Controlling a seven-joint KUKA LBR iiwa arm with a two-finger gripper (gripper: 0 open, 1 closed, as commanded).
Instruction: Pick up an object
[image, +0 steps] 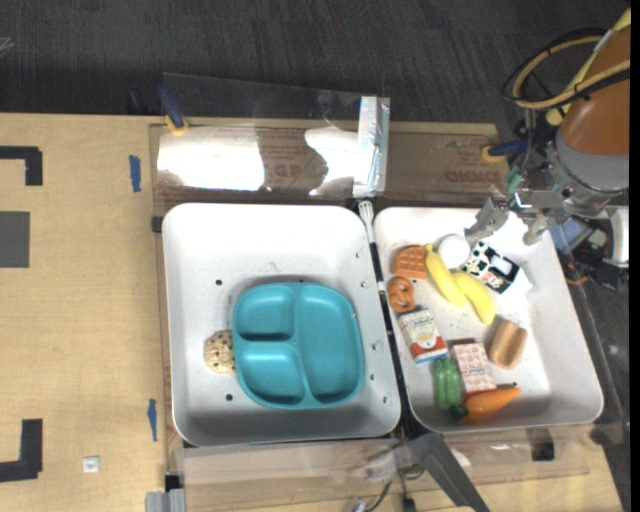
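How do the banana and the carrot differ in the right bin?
The banana is yellow; the carrot is orange. The banana lies in the bin's upper half, close below the gripper; the carrot lies near the front edge. The banana runs diagonally; the carrot lies nearly level. Both are toy foods in the right bin.

Arm: at the upper right of the frame, a rounded grey body with a broad orange band above the wrist.
Cables: yellow and black loops curling over the arm at the top right corner; a thin blue-green lead shows near the wrist.
Wrist: pale grey collar below the orange, metallic in look.
Gripper: two slim light-grey fingers on a silver mount, small dark fittings between them.
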